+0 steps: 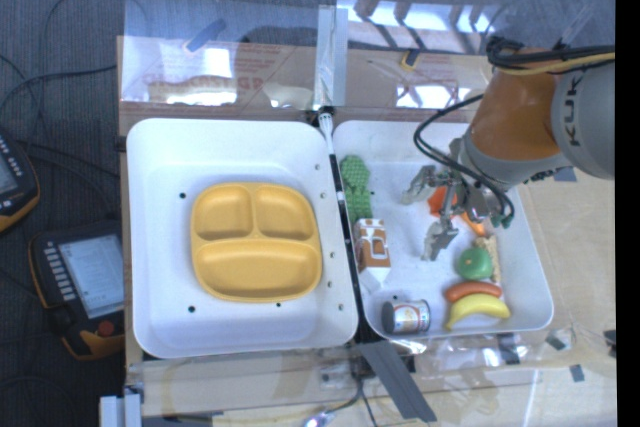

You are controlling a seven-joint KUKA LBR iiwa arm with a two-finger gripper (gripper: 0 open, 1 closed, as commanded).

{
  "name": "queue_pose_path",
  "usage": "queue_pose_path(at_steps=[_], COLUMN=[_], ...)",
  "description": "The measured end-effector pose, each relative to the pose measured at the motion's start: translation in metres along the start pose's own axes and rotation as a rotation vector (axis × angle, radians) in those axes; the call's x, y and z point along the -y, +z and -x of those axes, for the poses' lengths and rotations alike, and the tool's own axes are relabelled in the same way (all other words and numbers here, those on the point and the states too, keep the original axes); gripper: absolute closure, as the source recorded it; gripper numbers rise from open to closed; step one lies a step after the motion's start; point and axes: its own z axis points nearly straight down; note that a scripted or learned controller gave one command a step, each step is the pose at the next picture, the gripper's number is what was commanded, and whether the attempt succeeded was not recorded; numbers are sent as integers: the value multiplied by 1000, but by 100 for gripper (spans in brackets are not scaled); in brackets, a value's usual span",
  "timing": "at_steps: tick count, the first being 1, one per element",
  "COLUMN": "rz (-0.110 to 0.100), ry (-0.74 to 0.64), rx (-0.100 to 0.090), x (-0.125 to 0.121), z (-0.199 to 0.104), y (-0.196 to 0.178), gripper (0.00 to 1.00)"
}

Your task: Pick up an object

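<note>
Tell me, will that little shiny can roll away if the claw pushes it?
Probably. The small silver metal can lies on its side on the right white bin, so a sideways push would likely roll it. Its smooth, shiny wall looks slippery. The yellow banana beside it might stop it.

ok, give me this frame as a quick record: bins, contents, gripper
left bin: holds yellow tray, three compartments
right bin: green toy, brown box, can, apple, banana, red item lying against banana
arm: over right bin's far right part
gripper: fingers spread, low over the bin, just above apple
orange item: partly hidden among the fingers; held or not, cannot tell
</note>
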Motion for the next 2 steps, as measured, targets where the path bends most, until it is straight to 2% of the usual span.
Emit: queue_pose_path(at_steps=[1,2], rz=[-1,-4], ry=[-52,-39], rx=[13,14], x=[29,66], z=[-24,-70], y=[13,12], gripper=[0,0])
